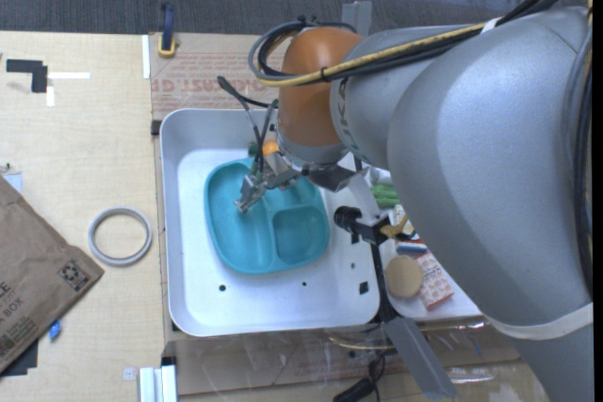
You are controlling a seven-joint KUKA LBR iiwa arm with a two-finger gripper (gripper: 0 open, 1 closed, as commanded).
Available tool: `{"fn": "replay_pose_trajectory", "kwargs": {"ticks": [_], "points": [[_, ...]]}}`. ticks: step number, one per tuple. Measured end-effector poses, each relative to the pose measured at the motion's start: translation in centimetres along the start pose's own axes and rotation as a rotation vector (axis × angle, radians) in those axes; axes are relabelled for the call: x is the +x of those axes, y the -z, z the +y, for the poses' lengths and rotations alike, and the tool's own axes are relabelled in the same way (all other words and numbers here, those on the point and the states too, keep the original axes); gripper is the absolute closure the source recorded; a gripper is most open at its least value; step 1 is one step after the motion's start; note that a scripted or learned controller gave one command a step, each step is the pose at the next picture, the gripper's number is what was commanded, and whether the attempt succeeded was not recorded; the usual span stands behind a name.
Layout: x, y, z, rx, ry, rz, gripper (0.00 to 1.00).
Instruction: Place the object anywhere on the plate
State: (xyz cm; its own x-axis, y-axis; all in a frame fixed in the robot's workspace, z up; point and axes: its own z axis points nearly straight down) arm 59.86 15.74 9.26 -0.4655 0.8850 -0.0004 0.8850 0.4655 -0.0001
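Teal plastic forms the one plate (268, 226), a divided dish with two compartments lying in the left bin (188, 292), toward that bin's middle. Over the plate's upper left compartment hangs the tool (252, 193), its thin metal fingers pointing down at the teal surface; something small and orange (270, 147) shows up against the tool's body, but whether it is an object or part of the tool cannot be told, and whether the fingers are spread or closed cannot be told either. No object can be made out on the plate itself.

One arm (471, 136) reaches in from the table's right side, its broad grey link covering most of the right bin, its orange band (316, 85) sitting above the wrist at the left bin's far edge, with black and yellow cables looping over it.

In the right bin, just beside the wall between the two bins, several small things peek from under the arm: one round tan ball (405, 278), one small printed box (435, 282), and one green item (384, 195).

On the table's left part lies one grey ring (121, 234), and one brown cardboard box (33, 282) rests at the near left corner.
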Motion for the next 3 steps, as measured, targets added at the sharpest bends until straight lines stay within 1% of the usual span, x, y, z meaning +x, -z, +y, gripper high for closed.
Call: {"fn": "replay_pose_trajectory", "kwargs": {"ticks": [1,2,3], "points": [[-4.0,9.9,-7.2,0.002,-0.012,-0.001,0.00],[-4.9,22.4,-6.5,0.001,0.082,-0.002,0.00],[-5.0,23.2,-6.5,0.002,0.084,-0.004,1.00]]}}
